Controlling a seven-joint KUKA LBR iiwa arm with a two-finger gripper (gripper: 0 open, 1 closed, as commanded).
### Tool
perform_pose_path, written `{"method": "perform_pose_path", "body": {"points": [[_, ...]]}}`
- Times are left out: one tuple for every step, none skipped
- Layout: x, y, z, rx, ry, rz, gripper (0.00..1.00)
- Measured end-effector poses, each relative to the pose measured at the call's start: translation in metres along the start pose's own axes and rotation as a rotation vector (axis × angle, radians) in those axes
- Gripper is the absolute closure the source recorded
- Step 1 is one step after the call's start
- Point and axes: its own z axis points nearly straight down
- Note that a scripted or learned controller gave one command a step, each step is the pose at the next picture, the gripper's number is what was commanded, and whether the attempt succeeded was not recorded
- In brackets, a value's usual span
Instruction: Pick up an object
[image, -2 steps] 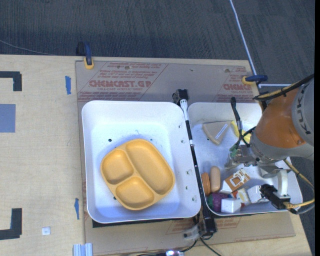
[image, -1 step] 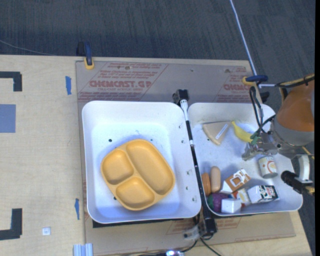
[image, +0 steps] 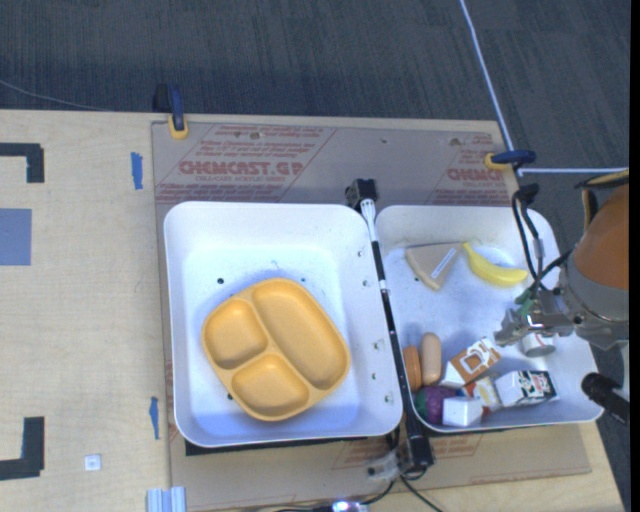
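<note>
The right bin (image: 455, 225) holds several toy foods. A tan sandwich wedge (image: 432, 263) and a yellow banana (image: 492, 266) lie at its far end. A hot dog (image: 422, 361), a small orange carton (image: 474, 361), a white milk carton (image: 523, 387), a purple item (image: 435, 401) and a white block (image: 463, 411) crowd the near end. My gripper (image: 527, 331) hangs over the bin's right side, just above and right of the orange carton, with black cables looping over it. Nothing shows between it and the items below.
The left bin (image: 190, 240) holds a yellow three-section plate (image: 275, 347). Both bins rest on a brown cardboard sheet (image: 250, 160) held by clamps. The arm's orange band (image: 608, 245) sits at the right edge, over the bin's right rim.
</note>
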Motion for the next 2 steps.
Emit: {"method": "perform_pose_path", "body": {"points": [[0.049,-0.007,0.016,0.0,0.0,-0.002,1.0],[0.014,-0.006,-0.044,-0.004,-0.002,0.0,1.0]]}}
